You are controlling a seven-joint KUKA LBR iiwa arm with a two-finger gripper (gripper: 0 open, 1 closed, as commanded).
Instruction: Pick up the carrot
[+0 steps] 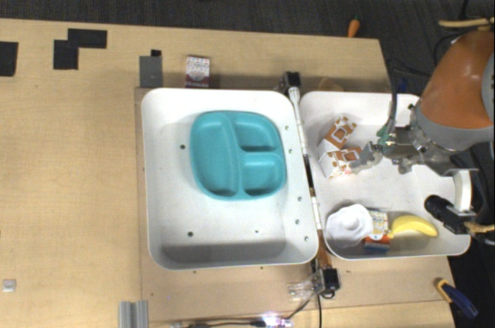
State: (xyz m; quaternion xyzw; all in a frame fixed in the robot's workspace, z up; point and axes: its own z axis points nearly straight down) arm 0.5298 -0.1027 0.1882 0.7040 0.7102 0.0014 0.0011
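Pale wooden bench [69,164] on dark carpet, two white bins [162,241] (side by side), hand [371,156] state unclear

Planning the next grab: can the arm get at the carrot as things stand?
Probably, but awkwardly: the carrot lies wedged between the white bottle and the banana, with the pincer over the carton.
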